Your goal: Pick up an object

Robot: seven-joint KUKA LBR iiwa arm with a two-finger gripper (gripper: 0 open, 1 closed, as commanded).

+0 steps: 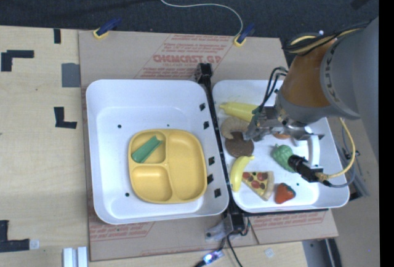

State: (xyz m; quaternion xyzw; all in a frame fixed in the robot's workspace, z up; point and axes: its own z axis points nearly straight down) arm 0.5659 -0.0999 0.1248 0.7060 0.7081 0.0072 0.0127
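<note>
Arm enters from the right, orange band above the wrist, and reaches down into the right bin (pixel 326 201). Gripper (pixel 257 129) sits low over the bin's left half, just beside a brown round piece (pixel 239 147) and another brown piece (pixel 230 128) partly under it. Finger state: cannot tell, since the wrist body and cables cover the tips.

Right bin contents: corn cob (pixel 239 110) at the upper left, lying across; banana (pixel 239 171) at the lower left near the divider; pizza slice (pixel 258 183) just right of the banana; strawberry (pixel 284 193) beside the pizza at the bottom edge; green vegetable (pixel 283 155) under the wrist hardware, right of centre. Nothing is visibly lifted; all pieces appear to rest on the bin floor.

Left bin (pixel 104 112) holds a yellow divided plate (pixel 175 167), flat, with a green piece (pixel 146 149) in its upper-left compartment.
</note>
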